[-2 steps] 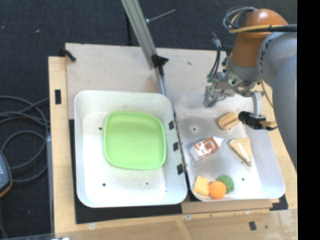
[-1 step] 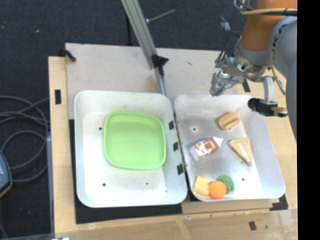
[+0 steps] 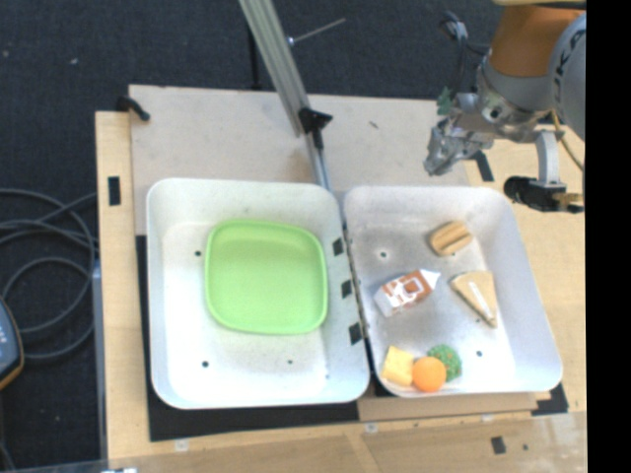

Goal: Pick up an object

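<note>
Objects: bun [image 3: 450, 236], wedge [image 3: 476, 295], packet [image 3: 406, 290], yellow block [image 3: 398, 367], orange ball [image 3: 428, 374] and green piece [image 3: 448, 360] are seen in the right bin [image 3: 523, 264].
Left bin [image 3: 168, 264]: a green plate [image 3: 266, 276] is held.
Gripper [image 3: 441, 162]: poised above the right bin's far rim, nothing gripped; finger state cannot be told.

In your right bin, a tan bread roll [image 3: 450, 236] near the back, a pale cheese wedge [image 3: 476, 295], a red-and-white packet [image 3: 406, 291] mid-bin, yellow block [image 3: 398, 367], orange ball [image 3: 428, 374] and green broccoli piece [image 3: 448, 361] clustered at the front edge.
</note>
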You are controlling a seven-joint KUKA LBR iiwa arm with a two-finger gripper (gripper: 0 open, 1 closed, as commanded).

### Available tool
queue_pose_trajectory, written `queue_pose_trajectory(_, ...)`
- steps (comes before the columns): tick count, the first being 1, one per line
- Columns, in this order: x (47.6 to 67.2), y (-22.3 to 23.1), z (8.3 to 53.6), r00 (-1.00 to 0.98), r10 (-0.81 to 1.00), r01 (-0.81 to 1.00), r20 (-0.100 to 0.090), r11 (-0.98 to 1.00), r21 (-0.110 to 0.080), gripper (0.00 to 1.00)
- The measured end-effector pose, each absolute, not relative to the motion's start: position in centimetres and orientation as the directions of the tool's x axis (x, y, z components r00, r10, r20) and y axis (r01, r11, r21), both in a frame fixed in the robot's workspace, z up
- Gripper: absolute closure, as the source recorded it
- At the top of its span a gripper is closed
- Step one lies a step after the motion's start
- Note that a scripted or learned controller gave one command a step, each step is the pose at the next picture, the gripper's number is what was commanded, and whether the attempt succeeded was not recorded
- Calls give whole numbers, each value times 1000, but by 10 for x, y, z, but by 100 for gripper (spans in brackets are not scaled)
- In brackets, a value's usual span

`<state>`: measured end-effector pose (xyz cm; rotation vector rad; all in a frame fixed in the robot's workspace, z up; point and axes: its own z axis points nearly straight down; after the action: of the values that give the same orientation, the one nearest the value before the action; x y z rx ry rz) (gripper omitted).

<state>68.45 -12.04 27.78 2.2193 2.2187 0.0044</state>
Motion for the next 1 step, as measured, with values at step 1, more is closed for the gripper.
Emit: queue_pose_trajectory(1, 680, -81, 271, -1, 1000, 1000, 0, 1, 1, 100)
